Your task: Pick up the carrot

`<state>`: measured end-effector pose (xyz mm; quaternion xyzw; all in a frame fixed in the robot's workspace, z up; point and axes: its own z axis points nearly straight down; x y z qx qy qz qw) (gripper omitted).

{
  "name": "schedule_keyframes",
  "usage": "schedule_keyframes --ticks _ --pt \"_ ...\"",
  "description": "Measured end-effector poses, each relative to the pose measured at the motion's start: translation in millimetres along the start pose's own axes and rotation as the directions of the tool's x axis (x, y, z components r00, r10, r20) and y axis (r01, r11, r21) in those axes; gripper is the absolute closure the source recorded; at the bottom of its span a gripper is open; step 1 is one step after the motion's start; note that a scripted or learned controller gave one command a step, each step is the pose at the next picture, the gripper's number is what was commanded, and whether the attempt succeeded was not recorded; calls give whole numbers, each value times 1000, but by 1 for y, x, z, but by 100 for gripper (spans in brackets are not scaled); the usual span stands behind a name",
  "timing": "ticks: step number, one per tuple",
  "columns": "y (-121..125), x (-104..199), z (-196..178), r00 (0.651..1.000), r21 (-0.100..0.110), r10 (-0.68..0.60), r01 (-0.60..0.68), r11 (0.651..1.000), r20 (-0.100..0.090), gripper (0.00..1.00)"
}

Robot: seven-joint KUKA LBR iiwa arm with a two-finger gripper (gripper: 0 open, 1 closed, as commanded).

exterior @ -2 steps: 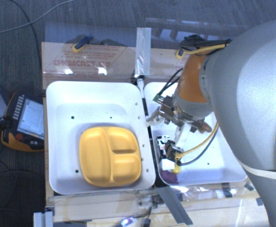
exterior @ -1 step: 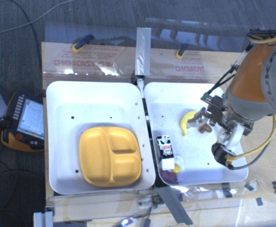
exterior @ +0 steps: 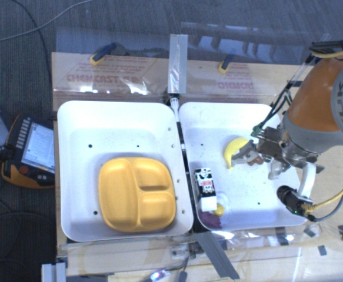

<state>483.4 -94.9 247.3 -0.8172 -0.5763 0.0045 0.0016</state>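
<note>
Grey arm with orange band reaching in from right over right white bin (exterior: 242, 219), pincer (exterior: 249, 155) low beside yellow banana (exterior: 235, 149), finger spread unclear, carrot not identifiable, lettering on cardboard unreadable.

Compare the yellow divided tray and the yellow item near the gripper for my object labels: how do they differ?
The yellow divided tray lies in the left bin; the yellow item lies in the right bin. The tray is far larger, squarish with compartments; the item is small and curved. Both are yellow.
</note>
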Motion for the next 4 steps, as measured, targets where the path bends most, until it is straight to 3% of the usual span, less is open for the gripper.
schedule_keyframes --ticks 1,2,3,4 --pt "-10 31 31 980 1 198 -198 980 -2 0" --pt "1 -5 28 619 0 785 -785 619 1 0" --pt "13 -36 38 522 1 853 -853 522 1 0" --pt "-1 3 129 536 6 844 -844 536 1 0"
